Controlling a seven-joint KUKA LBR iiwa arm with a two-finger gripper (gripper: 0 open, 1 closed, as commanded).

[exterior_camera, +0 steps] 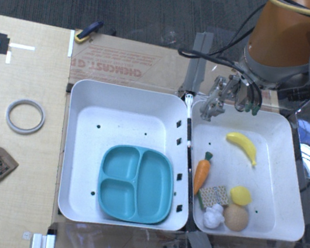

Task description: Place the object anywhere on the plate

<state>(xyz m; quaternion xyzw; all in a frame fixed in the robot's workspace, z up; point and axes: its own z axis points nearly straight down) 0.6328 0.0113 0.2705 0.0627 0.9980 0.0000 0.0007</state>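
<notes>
Claw: claw (225,102) hangs over the far-left corner of the right bin (294,192); whether its fingers are spread or pressed cannot be told, and nothing shows between them.
Arm: reaches in from the right, so the right bin lies nearest it.
Objects: banana (242,146), carrot (201,172), lemon (241,195) and egg (236,218) lie loose in that bin, unpicked.
Plate: teal divided plate (135,183) waits in the left bin (81,137), bare, so the placing step looks not yet begun.
</notes>
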